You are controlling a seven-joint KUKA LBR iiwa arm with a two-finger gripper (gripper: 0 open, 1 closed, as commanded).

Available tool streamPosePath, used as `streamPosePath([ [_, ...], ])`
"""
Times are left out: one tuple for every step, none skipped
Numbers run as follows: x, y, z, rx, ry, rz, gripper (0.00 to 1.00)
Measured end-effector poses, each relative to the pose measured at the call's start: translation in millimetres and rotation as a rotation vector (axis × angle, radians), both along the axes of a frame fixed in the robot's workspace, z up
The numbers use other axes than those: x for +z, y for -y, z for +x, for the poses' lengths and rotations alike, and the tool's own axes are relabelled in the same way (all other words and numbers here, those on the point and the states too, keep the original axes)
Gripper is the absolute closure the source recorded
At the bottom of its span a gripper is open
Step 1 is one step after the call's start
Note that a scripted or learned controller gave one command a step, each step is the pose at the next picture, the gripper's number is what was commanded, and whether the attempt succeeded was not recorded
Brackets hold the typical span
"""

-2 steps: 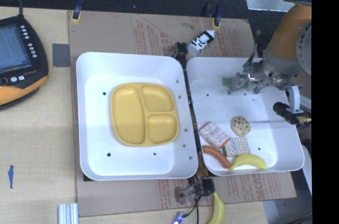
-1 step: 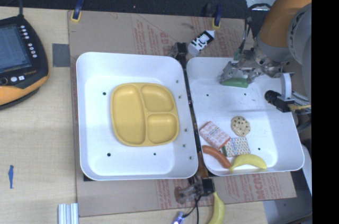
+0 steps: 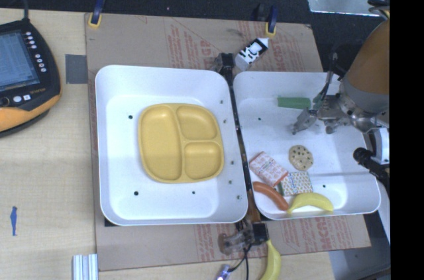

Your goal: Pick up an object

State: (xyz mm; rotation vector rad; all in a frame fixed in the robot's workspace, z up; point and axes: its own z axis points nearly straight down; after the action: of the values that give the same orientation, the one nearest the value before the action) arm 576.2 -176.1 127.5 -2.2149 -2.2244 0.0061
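- The surface (image 3: 46,159) carries two white bins side by side; a control pendant (image 3: 23,77) lies at nine o'clock.
- The left bin (image 3: 119,199) holds a yellow divided tray (image 3: 180,141), well apart from the arm.
- The right bin (image 3: 344,196) holds all the small things, so any pick has to be made here.
- The arm (image 3: 371,70) reaches in from three o'clock, and its gripper (image 3: 317,120) hangs low at the bin's twelve o'clock side.
- The fingers are spread moderately wide with nothing between them.
- A green block (image 3: 293,102) lies just beside the gripper at ten o'clock and is probably the nearest candidate.
- A banana (image 3: 311,203) sits at six o'clock against the rim, touching a sausage (image 3: 270,195) at seven o'clock.
- A pink-patterned packet (image 3: 268,168) and a smaller chequered packet (image 3: 296,183) crowd together there.
- A round cookie (image 3: 301,155) lies alone near the middle.
- Risks: the green block lies flat and close to the wall, so the fingers could slide over it or strike the wall; in the six o'clock cluster a closing grip might pinch two things or push them apart; the flat cookie may slip away.
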Motion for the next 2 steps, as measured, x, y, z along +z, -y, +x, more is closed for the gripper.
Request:
streamPosePath([
  [-29.1, 35.4, 67.4, -0.001, 0.002, 0.001, 0.0],
  [-36.0, 4.5, -10.1, 0.001, -0.001, 0.001, 0.0],
])
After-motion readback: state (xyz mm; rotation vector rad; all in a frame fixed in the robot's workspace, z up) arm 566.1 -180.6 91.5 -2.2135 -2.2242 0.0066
